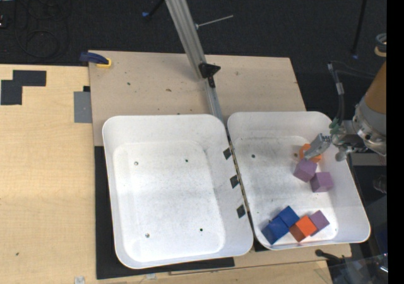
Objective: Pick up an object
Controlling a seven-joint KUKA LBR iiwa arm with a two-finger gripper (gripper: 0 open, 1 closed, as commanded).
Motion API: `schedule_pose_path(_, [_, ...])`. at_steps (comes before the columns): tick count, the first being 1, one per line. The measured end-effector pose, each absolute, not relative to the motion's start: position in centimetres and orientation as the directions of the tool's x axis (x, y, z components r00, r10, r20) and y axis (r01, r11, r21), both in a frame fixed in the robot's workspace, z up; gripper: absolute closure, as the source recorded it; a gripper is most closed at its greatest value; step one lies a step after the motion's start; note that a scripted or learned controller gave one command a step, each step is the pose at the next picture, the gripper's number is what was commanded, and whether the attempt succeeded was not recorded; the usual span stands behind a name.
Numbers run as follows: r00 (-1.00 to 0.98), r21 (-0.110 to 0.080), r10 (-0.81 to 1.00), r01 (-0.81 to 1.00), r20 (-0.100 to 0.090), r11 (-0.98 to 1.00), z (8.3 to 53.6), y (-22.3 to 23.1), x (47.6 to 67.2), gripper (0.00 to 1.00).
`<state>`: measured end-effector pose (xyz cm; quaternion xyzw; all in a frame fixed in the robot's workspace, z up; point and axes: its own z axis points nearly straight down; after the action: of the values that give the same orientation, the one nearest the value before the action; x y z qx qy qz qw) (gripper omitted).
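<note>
The arm comes in from the right side, and its pincer [317, 147] is low over the upper right part of the right bin [271, 126]. It is not possible to tell how the pincer stands, because that part is small and blurred. Just beside its tip there is a small orange block [309, 150], partly hidden, and directly below it a purple block [305, 170] lies tilted. A second purple cube [322, 182] sits touching it on the lower right. Near the front edge of the same bin there is another group close together: a blue block [279, 224], an orange cube [304, 227] and a purple cube [319, 219]. The left bin [167, 188] stands beside it on the worktop [151, 84]. A metal bar [187, 30] rises at a slant behind the bins.
</note>
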<state>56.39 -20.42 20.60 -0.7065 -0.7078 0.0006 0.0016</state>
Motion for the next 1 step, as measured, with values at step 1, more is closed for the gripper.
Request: schedule_pose_path(1, [-0.002,-0.003,1.000,1.000,0.001,0.002,20.60,-20.42,56.39,0.00])
